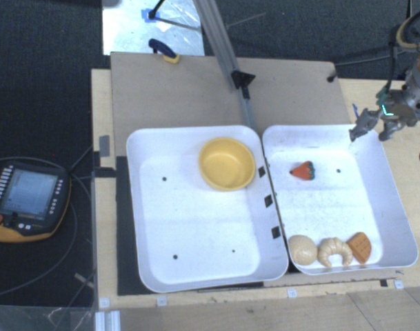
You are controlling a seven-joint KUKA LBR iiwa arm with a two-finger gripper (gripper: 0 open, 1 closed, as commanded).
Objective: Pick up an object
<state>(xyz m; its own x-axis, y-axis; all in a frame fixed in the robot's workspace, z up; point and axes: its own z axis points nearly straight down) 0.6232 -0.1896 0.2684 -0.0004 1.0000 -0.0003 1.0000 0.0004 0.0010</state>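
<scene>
Above the far right corner of the right bin (396,205) the gripper (375,126) is hanging, its two fingers (362,125) spread apart with nothing between them, reaching in from the arm (418,88) at the picture's right edge. Below and to the left of the jaws, well apart from them, a small red strawberry-like toy (303,172) with a green tip is lying on the floor of that same bin. Much farther below the jaws, along the near wall of the bin, three pastry-like pieces are sitting in a row: a pale round bun (303,249), just beside it a croissant (336,251), and touching that a brown waffle-like piece (359,247), which is lying almost straight down from the jaws. Far to the left of the jaws, across the divide between the bins, a yellow bowl (227,163) is standing upright at the far right part of the left bin (151,254). Both bins are resting side by side on the wooden bench (292,88). Beyond the bench, to the far left of the jaws, a control pendant (27,198) with a screen is lying on the dark floor, and a blue and yellow clamp (163,49) is sitting at the far edge of the bench
</scene>
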